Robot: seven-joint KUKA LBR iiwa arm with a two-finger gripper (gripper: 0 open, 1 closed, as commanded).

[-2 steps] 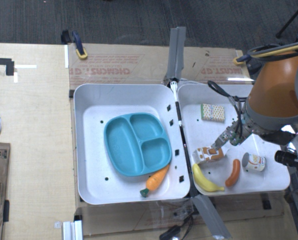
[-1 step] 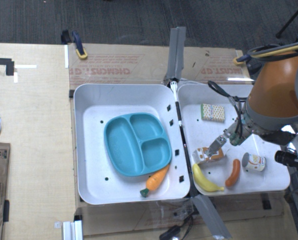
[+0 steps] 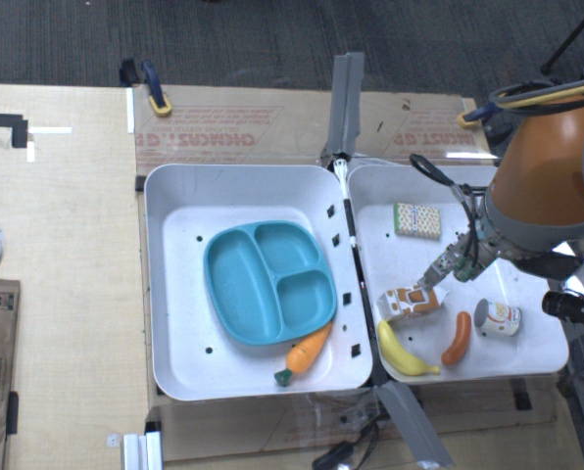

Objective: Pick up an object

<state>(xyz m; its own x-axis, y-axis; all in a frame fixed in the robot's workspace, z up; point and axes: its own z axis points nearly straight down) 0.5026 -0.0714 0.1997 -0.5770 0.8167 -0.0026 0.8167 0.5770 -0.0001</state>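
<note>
The fingers [image 3: 432, 280] reach down in the right bin [image 3: 537, 365], tips just above or touching the small carton [image 3: 411, 303] near its front-left corner; I cannot tell whether they are spread or clenched, nor whether they grip it. The slanted approach seems aimed at the carton. Beside it lie a banana [image 3: 402, 352], a sausage [image 3: 456, 338] and a cup [image 3: 497, 317]. The wrist hides part of the bin.

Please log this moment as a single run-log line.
phase: reaching | gripper: over right bin, just above small carton | nearby: banana, sausage | grasp: none seen
</note>
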